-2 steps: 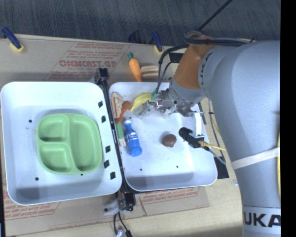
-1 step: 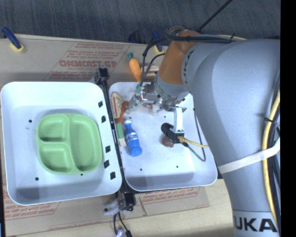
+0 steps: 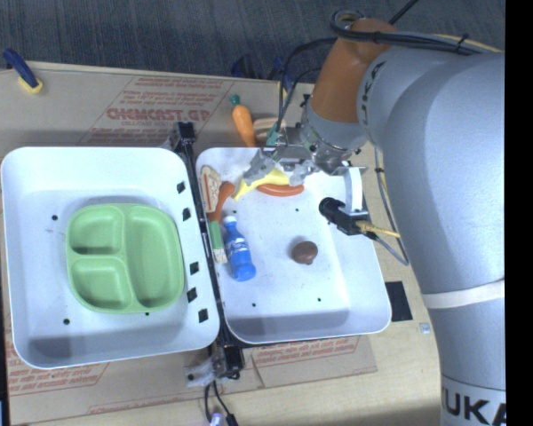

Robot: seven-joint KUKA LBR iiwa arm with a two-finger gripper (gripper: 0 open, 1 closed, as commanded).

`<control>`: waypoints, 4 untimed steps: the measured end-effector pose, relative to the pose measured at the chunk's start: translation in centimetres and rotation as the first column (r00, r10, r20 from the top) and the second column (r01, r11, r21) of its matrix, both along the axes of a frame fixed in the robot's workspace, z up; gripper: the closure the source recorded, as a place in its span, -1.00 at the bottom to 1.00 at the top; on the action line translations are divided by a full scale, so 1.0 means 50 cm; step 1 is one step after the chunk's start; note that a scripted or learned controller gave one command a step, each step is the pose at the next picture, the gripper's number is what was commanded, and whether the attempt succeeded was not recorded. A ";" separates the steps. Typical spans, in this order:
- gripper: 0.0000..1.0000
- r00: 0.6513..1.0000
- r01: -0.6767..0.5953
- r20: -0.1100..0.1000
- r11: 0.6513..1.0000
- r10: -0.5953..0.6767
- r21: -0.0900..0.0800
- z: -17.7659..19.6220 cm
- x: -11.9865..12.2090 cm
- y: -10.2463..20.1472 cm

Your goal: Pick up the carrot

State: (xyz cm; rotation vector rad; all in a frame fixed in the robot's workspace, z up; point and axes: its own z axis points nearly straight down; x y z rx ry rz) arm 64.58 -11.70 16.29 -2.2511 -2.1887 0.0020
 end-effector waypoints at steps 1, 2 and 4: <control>-1.00 0.962 0.272 -0.005 0.962 -0.272 0.000 -0.143 0.020 -0.024; -1.00 0.913 0.408 -0.005 0.913 -0.408 -0.001 -0.095 0.009 0.034; 1.00 0.628 0.778 -0.001 0.628 -0.778 -0.002 0.238 -0.022 0.115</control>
